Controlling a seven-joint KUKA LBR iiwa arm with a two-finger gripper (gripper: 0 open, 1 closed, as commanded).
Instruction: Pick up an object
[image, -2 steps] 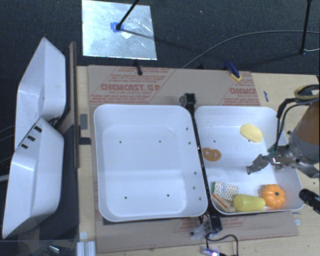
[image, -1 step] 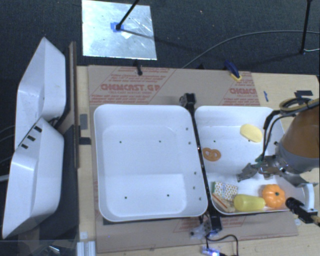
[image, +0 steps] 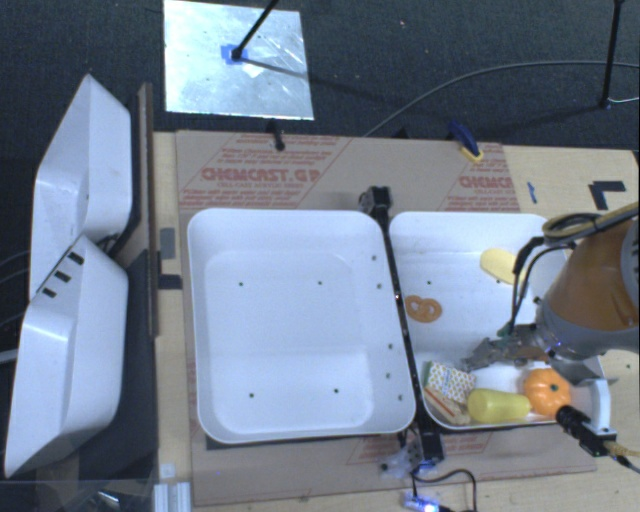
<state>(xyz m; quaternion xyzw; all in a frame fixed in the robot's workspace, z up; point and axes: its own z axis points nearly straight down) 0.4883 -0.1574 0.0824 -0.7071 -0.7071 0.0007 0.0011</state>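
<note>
While pincer (image: 480, 353) grip state unclear, yellow pepper (image: 498, 405) lies lengthwise left-right.

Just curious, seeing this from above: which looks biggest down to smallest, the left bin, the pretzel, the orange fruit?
1. Left bin, by far
2. Orange fruit
3. Pretzel, only slightly smaller, so that order is unsure.

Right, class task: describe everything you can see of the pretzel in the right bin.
The pretzel is small and orange-brown, a flat twisted loop with holes through which the bin floor shows; it looks like a plastic toy, though the material is hard to tell. It lies flat on the white floor of the right bin, near the left wall, apart from the other items. Nothing touches it except the floor. The pincer is lower right of it, apart.
</note>
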